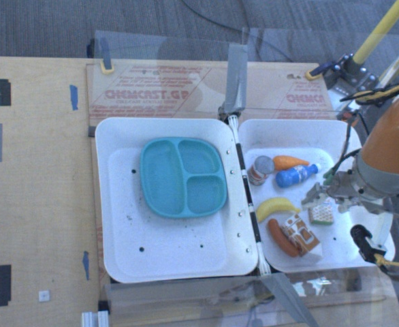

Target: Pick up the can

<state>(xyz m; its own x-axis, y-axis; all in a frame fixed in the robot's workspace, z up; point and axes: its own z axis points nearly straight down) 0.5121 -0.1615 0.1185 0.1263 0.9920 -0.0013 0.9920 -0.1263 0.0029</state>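
Two white bins sit side by side on the counter [36, 182]. Over the right bin [336, 131], the jaws [320, 195] hover near a sandwich piece [321, 213]; I cannot tell if they are open or closed. The can [259, 169] lies at the bin's left wall, well apart from them, beside a carrot [289, 161] and blue bottle [295, 176]. A teal plate [184, 176] rests in the left bin [118, 251].
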